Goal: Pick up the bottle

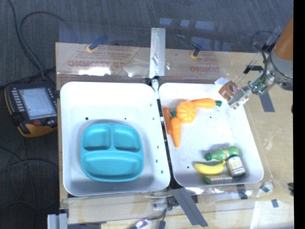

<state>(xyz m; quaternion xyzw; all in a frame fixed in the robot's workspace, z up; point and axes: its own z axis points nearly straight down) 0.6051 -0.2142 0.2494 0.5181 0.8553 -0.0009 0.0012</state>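
Bottle (pixel 222 153), green with a yellow label, lies on its side near the front of the right bin (pixel 248 128), cap to the right. Just in front of it lies a banana (pixel 209 167), and beside the banana on the right stands a small jar (pixel 235 166) with a dark lid, tilted a little. In front of the banana, against the front wall of the bin, lies a thin dark thing (pixel 217 179); what it is I cannot tell.

In the left bin (pixel 71 109) a blue plate (pixel 112 150) with three compartments rests towards the front.

Farther back in the right bin, a carrot (pixel 175 130) lies next to the wall between the two bins. Behind it a small orange pumpkin (pixel 187 112) touches a second carrot (pixel 206 102), which points to the right.

The tool (pixel 234 95) hangs over the far right corner of the right bin, well apart from the bottle. It has no thing in its grip; how far it is open I cannot tell. The arm (pixel 281 56) reaches in from the right.

Left of the worktop (pixel 281 142), on the dark floor (pixel 28 42), lies a control pendant (pixel 31 108) with a screen and a cable.
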